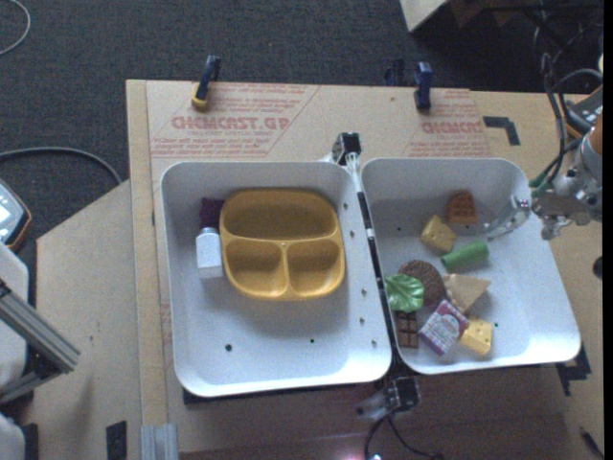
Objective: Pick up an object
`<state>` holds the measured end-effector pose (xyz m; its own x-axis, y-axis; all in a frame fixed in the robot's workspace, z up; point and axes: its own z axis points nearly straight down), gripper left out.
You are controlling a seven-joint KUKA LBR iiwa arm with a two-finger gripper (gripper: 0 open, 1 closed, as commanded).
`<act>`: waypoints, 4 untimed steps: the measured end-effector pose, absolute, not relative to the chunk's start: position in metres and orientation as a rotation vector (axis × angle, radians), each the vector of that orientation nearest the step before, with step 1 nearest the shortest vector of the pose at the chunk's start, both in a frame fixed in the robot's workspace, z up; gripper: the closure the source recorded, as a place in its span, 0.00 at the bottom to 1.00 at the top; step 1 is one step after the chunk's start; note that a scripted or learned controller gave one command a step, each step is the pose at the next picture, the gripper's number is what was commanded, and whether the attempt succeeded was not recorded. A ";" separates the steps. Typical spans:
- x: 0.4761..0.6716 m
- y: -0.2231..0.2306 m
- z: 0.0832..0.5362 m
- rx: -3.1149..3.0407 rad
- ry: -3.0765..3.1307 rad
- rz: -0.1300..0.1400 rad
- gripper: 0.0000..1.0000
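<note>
Gripper (525,207) hangs over the right bin's (536,286) far right rim, blurred and half cut off by the frame edge, so I cannot tell its opening. Nothing visibly sits in it. Just left lie a green cylinder (465,254) and cheese wedge (439,234).

arm (586,166): cut off by right edge | claw (522,209): blurred, finger state unclear

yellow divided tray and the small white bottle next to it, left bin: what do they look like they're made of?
Yellow divided tray: likely molded plastic, one even colour, rounded ridges between its three compartments, soft sheen.
Small white bottle: probably plastic too, opaque matte white with a cap; too small to be sure.
</note>
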<state>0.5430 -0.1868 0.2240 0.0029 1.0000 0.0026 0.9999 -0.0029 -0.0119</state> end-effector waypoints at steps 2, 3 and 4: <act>0.551 -0.178 0.173 -2.215 -2.218 0.004 0.00; 0.554 -0.178 0.129 -2.217 -2.217 0.004 0.00; 0.553 -0.177 0.081 -2.217 -2.216 0.004 0.00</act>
